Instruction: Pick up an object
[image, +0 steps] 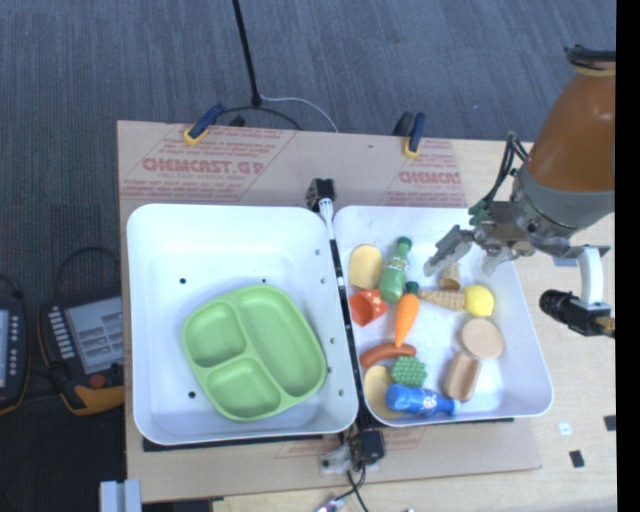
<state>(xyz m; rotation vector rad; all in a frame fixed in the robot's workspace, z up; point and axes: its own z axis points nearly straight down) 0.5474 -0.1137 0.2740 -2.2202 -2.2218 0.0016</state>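
From the camera above, I see two white bins side by side on the bench. The left bin (160, 300) has a green tray (255, 350) in it with three little parts. The right bin (530, 380) is full of toy food, all packed close: a carrot (405, 315), a green bottle (396, 265), a yellow lemon (479, 300), a cone (440, 297), a red pepper (366, 307), a sausage (386, 352), a blue toy (420, 402) and a tan block (462, 375). The arm (575, 140) comes in from the right, and its gripper (470, 255) hangs over the top part of the right bin, just above the cone and the lemon. Its fingers look spread wide, and nothing is between them, so no toy is picked up yet. I think it could go wrong in a few ways. The toys touch each other, so a finger may land on top of one toy and not slide down beside it. The lemon is round and may roll or pop out when squeezed. The cone is thin and lies flat, so the fingers may close over it and miss. The gripper may also catch two toys at once, or push one against the bin wall.
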